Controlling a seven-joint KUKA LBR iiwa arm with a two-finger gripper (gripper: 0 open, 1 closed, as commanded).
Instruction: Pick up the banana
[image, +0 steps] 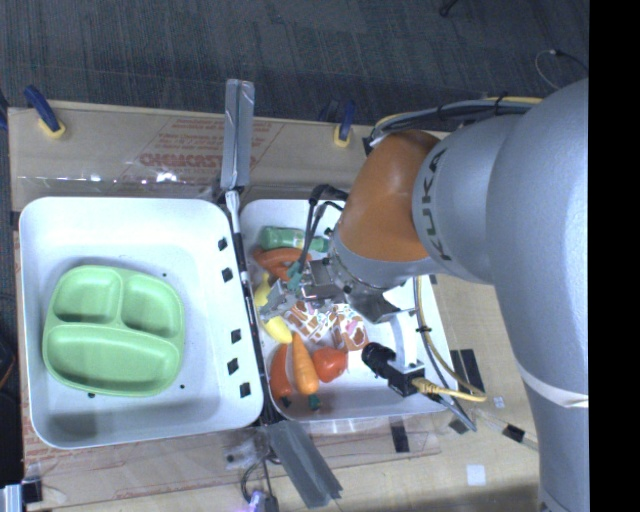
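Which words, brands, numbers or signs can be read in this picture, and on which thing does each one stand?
"KUKA": in dark letters on the grey arm, reading sideways beside its orange band.
Red print on the cardboard sheet behind the bins: several lines, too blurred to read.
Red and white pattern on a small packet in the right bin: too small to tell whether it is text.

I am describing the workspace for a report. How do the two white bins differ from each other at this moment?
The left bin holds one thing, a green divided plate; the right bin holds a crowded pile of toy food, among it a carrot and yellow banana pieces. The left bin lies in open view, while the arm and its hand cover much of the right bin. Both are shallow, white, and sit side by side.
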